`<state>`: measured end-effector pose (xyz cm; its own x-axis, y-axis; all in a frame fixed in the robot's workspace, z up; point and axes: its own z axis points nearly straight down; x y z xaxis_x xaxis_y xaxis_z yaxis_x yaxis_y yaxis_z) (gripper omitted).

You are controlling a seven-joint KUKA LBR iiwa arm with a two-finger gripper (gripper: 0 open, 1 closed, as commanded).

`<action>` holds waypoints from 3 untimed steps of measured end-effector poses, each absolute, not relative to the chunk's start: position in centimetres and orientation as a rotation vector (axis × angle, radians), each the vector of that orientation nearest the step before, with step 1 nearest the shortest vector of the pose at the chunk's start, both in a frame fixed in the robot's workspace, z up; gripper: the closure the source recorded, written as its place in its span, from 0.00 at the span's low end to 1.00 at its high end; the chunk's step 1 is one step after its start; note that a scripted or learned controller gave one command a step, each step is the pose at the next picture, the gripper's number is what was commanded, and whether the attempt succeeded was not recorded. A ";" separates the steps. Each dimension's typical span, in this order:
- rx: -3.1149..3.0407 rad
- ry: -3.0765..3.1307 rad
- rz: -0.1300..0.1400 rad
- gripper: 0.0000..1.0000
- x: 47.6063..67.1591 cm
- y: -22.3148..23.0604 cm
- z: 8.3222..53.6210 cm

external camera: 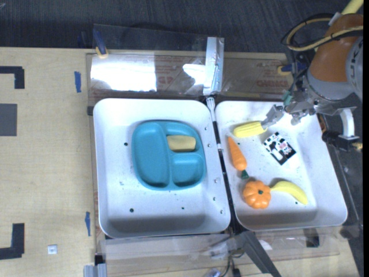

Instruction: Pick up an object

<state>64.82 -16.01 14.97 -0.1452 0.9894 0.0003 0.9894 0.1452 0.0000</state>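
Arm poised over the right bin (331, 209).
The gripper (281, 115) hangs just right of the corn (249, 129), whose long axis runs left-right; I cannot tell its grip.

White shallow bins (109, 154): smooth plastic, slightly glossy, finely speckled.
Blue divided tray (151, 154): smooth matt plastic.
Orange pumpkin (256, 194), yellow banana (291, 191): shiny moulded plastic.
Pale desk (46, 154): matt wood-grain board.
Clear sheet behind the bins (150, 68): glossy, reflective plastic film.
Grey arm with orange band (331, 62): smooth satin casing.
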 end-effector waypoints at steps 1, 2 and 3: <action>-1.941 -2.474 -0.002 0.00 65.8 -14.9 8.7; -1.995 -2.432 -0.008 0.00 65.5 -22.1 12.5; -1.875 -2.524 -0.003 0.00 63.9 -17.5 8.7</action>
